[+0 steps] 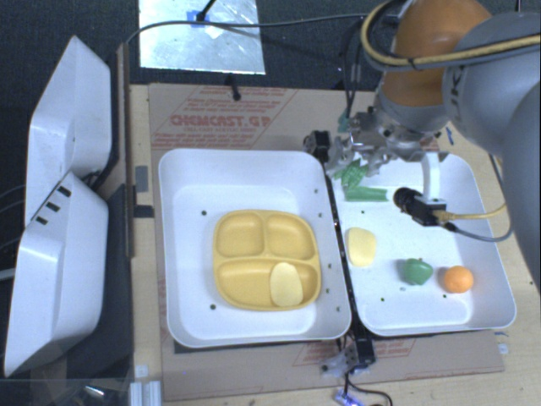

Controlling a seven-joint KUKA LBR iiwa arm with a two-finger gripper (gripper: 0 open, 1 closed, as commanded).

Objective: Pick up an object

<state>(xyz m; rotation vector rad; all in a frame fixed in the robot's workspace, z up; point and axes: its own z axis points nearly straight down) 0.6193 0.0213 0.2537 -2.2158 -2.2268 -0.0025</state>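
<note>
Bins first: the left bin [182, 311] carries a yellow tray [228, 269], the right bin [482, 311] small toys. Gripper [359, 161] hovers over the green piece [365, 193] at the far edge; it looks light, rigid plastic, best pinched across its width.

The grey arm [494, 74] comes in from the right and bends downward, its broad orange band [435, 32] sitting just above the wrist. Yellow and black cables loop around that band. Below it the metallic two-finger end effector [359, 155] hangs low, pointing down and a little to the left. A small black unit [414, 203] juts out beside it.
</note>
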